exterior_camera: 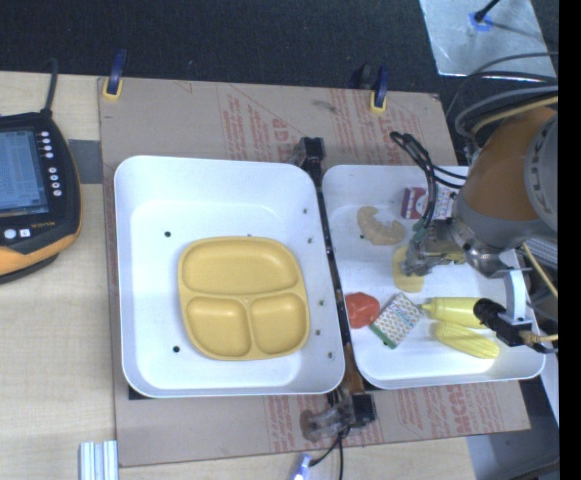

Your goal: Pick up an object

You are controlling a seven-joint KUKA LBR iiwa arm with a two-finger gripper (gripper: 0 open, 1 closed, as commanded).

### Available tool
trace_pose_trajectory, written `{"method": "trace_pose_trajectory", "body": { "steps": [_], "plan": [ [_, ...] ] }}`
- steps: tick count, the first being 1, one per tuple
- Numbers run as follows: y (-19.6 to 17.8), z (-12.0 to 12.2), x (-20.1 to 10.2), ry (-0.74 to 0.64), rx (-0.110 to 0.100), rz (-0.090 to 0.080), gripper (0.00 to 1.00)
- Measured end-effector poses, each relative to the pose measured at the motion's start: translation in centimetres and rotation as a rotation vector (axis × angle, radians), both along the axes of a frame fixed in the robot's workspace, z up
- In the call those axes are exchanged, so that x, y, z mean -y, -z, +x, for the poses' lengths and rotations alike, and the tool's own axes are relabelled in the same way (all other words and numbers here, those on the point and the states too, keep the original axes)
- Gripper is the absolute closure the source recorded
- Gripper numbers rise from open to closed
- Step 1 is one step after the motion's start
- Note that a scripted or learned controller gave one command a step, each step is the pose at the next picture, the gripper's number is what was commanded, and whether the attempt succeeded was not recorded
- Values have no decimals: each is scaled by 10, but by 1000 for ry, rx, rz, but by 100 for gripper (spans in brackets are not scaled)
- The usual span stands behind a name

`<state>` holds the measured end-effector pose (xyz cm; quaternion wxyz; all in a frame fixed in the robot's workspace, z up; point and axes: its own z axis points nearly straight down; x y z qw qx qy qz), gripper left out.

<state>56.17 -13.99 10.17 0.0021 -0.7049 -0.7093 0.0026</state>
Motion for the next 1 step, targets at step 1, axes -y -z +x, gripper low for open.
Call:
{"method": "trace_pose_trajectory", "body": {
  "steps": [1],
  "plan": [
    [-68, -2, 41, 4, 5, 1, 100]
  ]
}}
